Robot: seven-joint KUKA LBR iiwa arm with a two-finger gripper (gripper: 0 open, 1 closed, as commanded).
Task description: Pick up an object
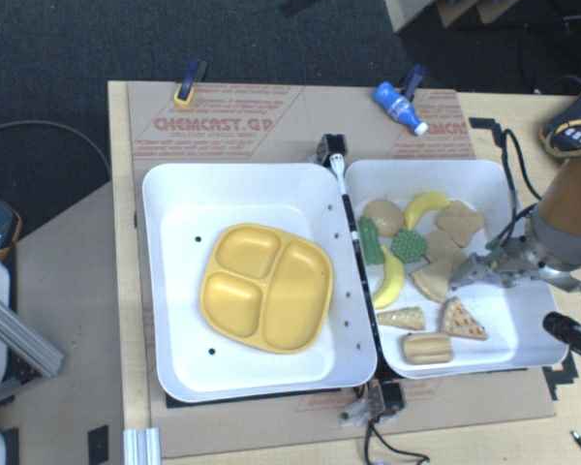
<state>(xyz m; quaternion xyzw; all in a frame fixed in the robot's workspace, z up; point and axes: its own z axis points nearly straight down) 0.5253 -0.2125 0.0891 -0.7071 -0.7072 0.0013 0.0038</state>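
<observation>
Camera view puts my gripper (pixel 462 273) low over the right bin (pixel 494 177), reaching in from the right. I cannot tell its state from here; the tip is a grey blur against pale toys.

The nearest candidate is the pizza slice (pixel 462 322), just below the tip on the bin floor. I judge it a light, rigid plastic wedge, smooth and thin, so it could squirt out of a pinch across the sloped sides; I would take it across the wider crust end. Its long axis runs from the narrow tip, nearest the gripper, down and away to the crust edge.

Just left of the tip lies a tan bread piece (pixel 432 282), flat and probably harder to get under. Farther left, the yellow banana (pixel 393 279) curves lengthwise along the bin's left wall, touching a green piece (pixel 409 247). Below the pizza slice, the brown sausage-like roll (pixel 427 348) lies crosswise, and its round body looks likely to roll.

The yellow divided plate (pixel 267 287) sits well apart in the left bin (pixel 174 260).
</observation>
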